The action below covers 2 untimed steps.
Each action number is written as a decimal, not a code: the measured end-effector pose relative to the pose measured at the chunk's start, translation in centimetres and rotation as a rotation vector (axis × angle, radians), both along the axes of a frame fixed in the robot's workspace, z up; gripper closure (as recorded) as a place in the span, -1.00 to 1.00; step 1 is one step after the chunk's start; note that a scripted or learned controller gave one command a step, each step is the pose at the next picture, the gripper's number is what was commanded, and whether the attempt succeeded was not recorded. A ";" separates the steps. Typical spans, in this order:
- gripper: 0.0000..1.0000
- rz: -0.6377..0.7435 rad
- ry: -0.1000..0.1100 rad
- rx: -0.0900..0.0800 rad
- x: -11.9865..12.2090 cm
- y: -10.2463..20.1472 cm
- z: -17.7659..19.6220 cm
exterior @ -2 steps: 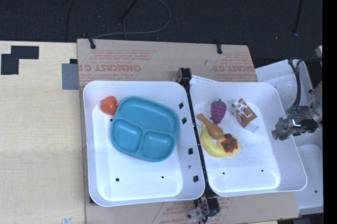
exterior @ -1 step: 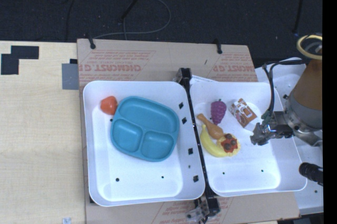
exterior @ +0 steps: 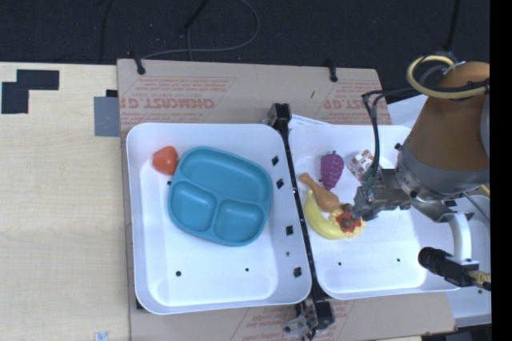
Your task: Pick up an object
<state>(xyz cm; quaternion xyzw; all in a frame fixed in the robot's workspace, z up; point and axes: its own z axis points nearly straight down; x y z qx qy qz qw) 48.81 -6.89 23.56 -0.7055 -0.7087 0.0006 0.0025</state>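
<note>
The arm reached in from the right, and its tool [exterior: 358, 207] sat low in the right bin [exterior: 400, 271], right at the near end of a yellow toy banana [exterior: 324, 224]. Whether the tool was apart, together or clamped on anything could not be told; its tip was lost against a small red piece [exterior: 347, 222] lying on the banana's right end.

The banana lay near the middle of the right bin, curved along the floor. A tan drumstick-shaped toy [exterior: 318, 190] rested across its upper left end, and a purple bunch of toy grapes [exterior: 332, 168] stood just beyond it, toward the far wall. In the left bin [exterior: 152, 283] a blue divided plate [exterior: 220, 196] took up the middle, with an orange-red ball-like toy [exterior: 165, 160] beside its far left corner.

The banana looked like hollow moulded plastic, so probably light, stiff and rather smooth. A pinch across its narrower width at mid-length seemed the best hold; the tapered ends would likely slip out, and the crowding toys on top could be knocked or caught along with it.
</note>
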 end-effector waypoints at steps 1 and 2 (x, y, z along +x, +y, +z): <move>1.00 0.000 0.000 0.000 -0.6 6.0 0.4; 1.00 0.000 0.003 -0.001 -0.7 12.2 -0.5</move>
